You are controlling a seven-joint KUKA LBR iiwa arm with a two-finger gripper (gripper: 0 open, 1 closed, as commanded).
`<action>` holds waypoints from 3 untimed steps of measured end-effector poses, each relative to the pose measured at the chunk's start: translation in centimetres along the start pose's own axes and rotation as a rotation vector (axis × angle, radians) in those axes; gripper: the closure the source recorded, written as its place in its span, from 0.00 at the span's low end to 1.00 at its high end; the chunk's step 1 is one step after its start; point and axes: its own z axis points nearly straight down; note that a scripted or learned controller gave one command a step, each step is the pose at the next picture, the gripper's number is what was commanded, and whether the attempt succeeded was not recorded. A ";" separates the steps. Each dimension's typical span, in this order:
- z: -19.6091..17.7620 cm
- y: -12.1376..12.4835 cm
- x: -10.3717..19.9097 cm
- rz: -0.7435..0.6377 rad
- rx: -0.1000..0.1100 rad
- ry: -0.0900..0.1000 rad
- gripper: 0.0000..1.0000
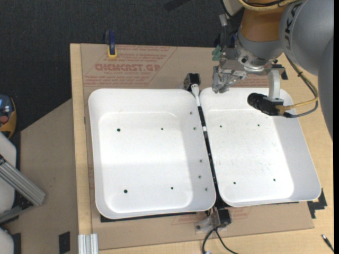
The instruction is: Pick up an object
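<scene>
Two white bins lay before me, the left bin (143, 147) and the right bin (259, 157), both bare inside, so no object to pick was anywhere I could see. My gripper (222, 83) hung over the right bin's far rim, fingers slightly spread, pinching nothing. I judged the reach barely begun; room below was wide open.

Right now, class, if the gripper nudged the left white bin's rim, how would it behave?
The left white bin looks shallow and thin-walled, so probably light, with a rim that might flex. Its smooth surface looks slippery. The black clip at its far corner suggests fastening, so the gripper may barely shift it.
</scene>
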 end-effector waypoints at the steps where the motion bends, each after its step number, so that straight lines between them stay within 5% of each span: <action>1: -11.0 1.3 3.4 -0.001 -0.017 -0.001 1.00; 2: -2.5 -0.7 12.0 -0.004 0.003 0.000 1.00; 3: -7.0 -0.4 8.2 0.005 -0.011 -0.001 1.00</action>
